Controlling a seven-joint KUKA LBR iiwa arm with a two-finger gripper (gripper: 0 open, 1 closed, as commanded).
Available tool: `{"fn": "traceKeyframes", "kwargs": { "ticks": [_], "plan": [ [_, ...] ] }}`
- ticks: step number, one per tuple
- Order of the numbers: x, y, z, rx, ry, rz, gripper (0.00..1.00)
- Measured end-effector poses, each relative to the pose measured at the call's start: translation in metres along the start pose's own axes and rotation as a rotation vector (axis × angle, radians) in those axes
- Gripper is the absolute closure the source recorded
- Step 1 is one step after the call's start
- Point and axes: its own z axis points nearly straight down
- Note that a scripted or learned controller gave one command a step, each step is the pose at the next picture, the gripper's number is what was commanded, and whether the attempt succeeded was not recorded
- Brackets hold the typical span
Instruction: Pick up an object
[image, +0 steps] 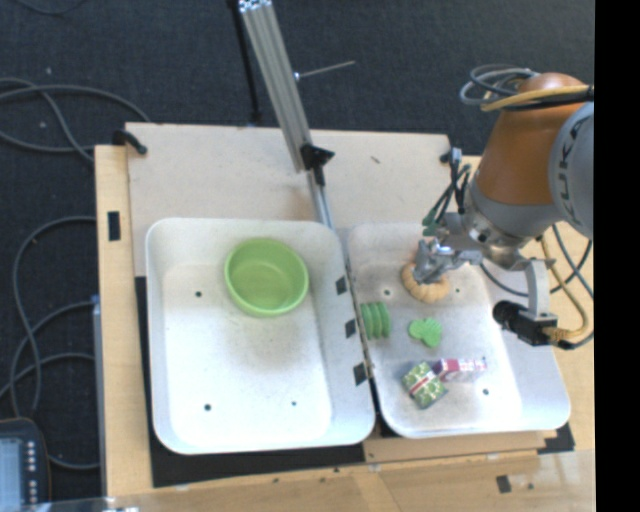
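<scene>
The gripper (432, 268) is pressing down onto the tan ring (428, 287) in the right bin (530, 395), at twelve o'clock from the green clover (427, 331); I cannot tell its opening. Nothing is lifting yet, so grasping and raising are remaining.

The arm (535, 150) reaches in from the right, its orange band above the grey wrist. The wrist points down and to the left, with the gripper (430, 265) low at its end, cables trailing beside it.
</scene>
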Motion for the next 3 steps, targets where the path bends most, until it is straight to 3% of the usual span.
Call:
{"fn": "traceKeyframes", "kwargs": {
  "ticks": [3],
  "plan": [
    [0.167,-0.013,0.018,0.004,-0.001,0.001,1.0]
  ]
}}
